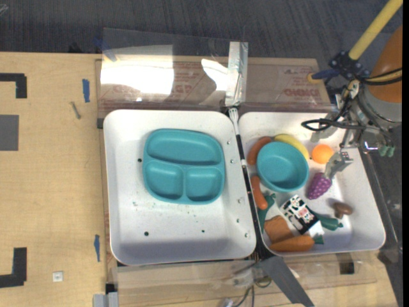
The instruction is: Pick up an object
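In the right bin (374, 200), my gripper (337, 164) hangs low just right of the teal bowl (282, 165). It is directly above a purple bunch of grapes (319, 185) and just below an orange ball (323, 153). A yellow item (293, 142) peeks out behind the bowl. A small brown piece (342, 206) lies to the lower right of the grapes. Nothing can be seen held in the gripper.
A black-and-white object (298, 214), a dark teal piece (331, 222) and orange carrot-like items (291, 238) crowd the right bin's front. More orange items (257, 190) lie left of the bowl. The left bin (121, 171) holds a teal divided plate (183, 165).
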Robot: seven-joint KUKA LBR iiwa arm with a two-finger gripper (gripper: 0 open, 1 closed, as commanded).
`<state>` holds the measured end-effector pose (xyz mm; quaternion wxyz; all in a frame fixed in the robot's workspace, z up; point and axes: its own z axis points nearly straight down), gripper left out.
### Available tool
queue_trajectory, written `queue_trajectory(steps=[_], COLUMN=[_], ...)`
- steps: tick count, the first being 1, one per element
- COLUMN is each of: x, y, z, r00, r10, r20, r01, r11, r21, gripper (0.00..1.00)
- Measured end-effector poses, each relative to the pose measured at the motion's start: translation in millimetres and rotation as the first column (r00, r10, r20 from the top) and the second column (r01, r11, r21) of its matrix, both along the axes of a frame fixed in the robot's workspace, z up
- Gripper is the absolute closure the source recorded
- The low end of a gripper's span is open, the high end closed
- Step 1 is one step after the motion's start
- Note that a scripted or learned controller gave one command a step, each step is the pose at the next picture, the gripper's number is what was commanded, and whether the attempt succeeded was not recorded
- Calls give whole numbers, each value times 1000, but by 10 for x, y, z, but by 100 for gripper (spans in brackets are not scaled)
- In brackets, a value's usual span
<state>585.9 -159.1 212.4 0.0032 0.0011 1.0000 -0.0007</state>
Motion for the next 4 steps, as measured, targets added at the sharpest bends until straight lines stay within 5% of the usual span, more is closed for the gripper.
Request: queue_trajectory(steps=[1, 2, 3, 4], x=[259, 287, 340, 416], y=[-387, -365, -242, -577], z=[-1205, -1082, -15, -285], r00=[990, 990, 980, 984], r10=[-144, -140, -198, 178], r20=[5, 13, 13, 3], r01=[144, 140, 198, -178], r11=[990, 990, 980, 984], r21=[1, 0, 1, -2], gripper=[0, 100, 100, 100])
